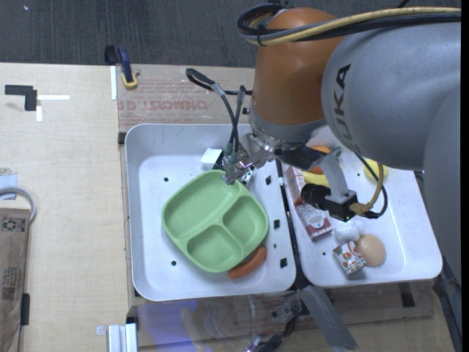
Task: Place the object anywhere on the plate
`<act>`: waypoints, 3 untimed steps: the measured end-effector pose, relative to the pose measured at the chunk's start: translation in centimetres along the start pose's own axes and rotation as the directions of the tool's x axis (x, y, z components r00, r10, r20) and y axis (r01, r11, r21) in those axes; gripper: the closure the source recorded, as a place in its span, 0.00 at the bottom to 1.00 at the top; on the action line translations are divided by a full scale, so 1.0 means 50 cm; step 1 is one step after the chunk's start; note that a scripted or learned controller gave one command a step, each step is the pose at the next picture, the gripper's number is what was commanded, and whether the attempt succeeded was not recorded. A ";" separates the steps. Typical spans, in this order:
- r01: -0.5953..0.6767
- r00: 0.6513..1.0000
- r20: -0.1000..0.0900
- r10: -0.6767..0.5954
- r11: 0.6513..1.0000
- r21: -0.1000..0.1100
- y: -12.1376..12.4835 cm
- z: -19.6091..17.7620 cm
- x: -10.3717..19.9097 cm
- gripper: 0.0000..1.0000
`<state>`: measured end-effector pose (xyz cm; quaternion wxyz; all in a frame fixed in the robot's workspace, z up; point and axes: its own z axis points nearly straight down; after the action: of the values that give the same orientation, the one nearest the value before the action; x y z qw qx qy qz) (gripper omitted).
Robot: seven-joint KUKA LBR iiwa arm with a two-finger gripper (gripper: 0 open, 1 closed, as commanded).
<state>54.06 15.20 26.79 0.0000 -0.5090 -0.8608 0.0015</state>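
Note:
A green plate (pixel 214 222) with three compartments lies tilted in the left bin (pixel 146 218). An orange-red sausage-shaped object (pixel 247 263) lies against the plate's near right edge, partly under its rim. My gripper (pixel 236 169) hangs over the plate's far edge, close to its rim. A small white object (pixel 211 156) sits just left of the gripper, behind the plate. Nothing can be made out in the gripper.
The right bin (pixel 410 218) holds a red and white packet (pixel 311 210), a yellow object (pixel 319 173) partly under the arm, a tan egg-like ball (pixel 371 250) and a small printed cup (pixel 349 259). The arm covers the back of both bins.

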 end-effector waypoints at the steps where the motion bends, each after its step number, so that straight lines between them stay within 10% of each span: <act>1: -0.023 1.000 -0.001 0.023 1.000 0.002 -0.046 0.236 0.061 1.00; 2: -0.247 0.969 -0.011 0.247 0.969 -0.028 -0.107 0.330 0.037 1.00; 3: -0.238 0.971 0.000 0.238 0.971 0.000 -0.007 0.215 -0.040 1.00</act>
<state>54.68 13.27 16.03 -0.0001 -0.6086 -0.7935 0.0014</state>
